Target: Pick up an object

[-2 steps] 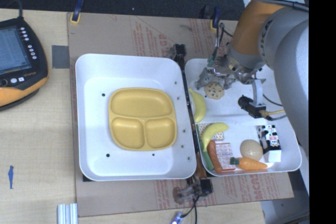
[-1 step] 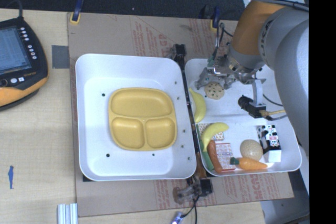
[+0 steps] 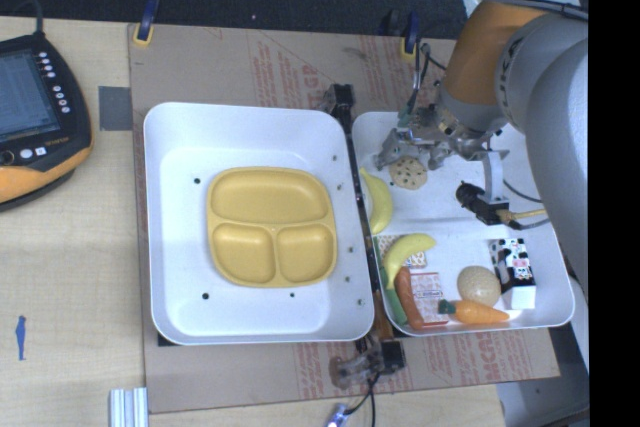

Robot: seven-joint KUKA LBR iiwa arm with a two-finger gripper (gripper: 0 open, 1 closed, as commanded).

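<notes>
The approach step is judged to be in hand: the tool (image 3: 405, 153) is lowered over a cookie (image 3: 408, 175) at twelve o'clock in the right bin (image 3: 556, 313); its spread cannot be told, so a closing pinch is called for next

I see two smooth glossy white plastic bins (image 3: 160, 215), a matt yellow plastic divided tray (image 3: 272, 225), pale wood-grain bench top (image 3: 70, 295), brown cardboard sheet (image 3: 250, 55) under the bins, shiny plastic banana (image 3: 405, 248), smooth orange carrot (image 3: 478, 313), dull grey arm (image 3: 550, 85) casing.
</notes>
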